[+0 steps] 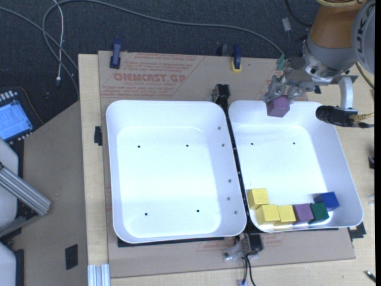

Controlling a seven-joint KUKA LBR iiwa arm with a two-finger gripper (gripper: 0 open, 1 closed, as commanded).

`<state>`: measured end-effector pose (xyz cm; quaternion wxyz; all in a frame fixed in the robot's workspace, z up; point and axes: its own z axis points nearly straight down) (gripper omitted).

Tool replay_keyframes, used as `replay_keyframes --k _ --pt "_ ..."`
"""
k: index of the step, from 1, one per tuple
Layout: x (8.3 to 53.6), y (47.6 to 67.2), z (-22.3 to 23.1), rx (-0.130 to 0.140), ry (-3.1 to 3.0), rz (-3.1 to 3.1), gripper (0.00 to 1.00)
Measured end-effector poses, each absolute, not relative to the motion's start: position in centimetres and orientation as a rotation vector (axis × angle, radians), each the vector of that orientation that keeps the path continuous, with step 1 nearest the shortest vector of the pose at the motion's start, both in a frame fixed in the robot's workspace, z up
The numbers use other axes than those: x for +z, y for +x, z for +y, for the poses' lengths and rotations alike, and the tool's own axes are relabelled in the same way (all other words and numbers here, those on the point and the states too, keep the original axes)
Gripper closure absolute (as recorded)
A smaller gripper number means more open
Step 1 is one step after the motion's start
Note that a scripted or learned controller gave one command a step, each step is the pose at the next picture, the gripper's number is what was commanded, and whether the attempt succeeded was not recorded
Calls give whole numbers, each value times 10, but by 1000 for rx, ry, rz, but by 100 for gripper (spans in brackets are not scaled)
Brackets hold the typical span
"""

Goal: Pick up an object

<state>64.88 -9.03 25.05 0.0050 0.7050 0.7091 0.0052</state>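
Note:
My gripper (278,99) hangs over the far edge of the right bin (333,154), shut on a purple block (278,107) that sits between its fingers, lifted above the bin floor. Along the right bin's near edge lie several more blocks: a yellow block (258,197), two more yellow ones (277,214), a purple one (303,213), a green one (319,211) and a blue one (328,200).
The left bin (119,177) stands beside the right one, on a cardboard sheet (155,73) held by blue clamps (115,53). Cables run across the dark floor at the back. A black clip (221,92) sits between the bins' far corners.

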Motion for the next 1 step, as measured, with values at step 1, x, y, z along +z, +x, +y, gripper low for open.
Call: replay_keyframes --k 1 --pt "185 631 5 -2 2216 2233 100"
